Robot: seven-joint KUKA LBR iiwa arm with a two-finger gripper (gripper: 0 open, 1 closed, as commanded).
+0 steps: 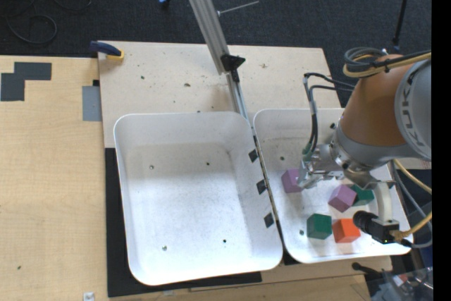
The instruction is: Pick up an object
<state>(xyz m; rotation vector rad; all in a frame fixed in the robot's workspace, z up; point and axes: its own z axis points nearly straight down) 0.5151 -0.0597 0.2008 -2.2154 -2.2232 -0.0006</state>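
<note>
No text, label or number can be read — none anywhere.

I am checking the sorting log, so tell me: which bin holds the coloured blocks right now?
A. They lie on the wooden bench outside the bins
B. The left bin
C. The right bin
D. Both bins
C: the small purple block, the second purple block, the green cube and the orange cube all lie in the shallow white right bin, under the arm.
</note>
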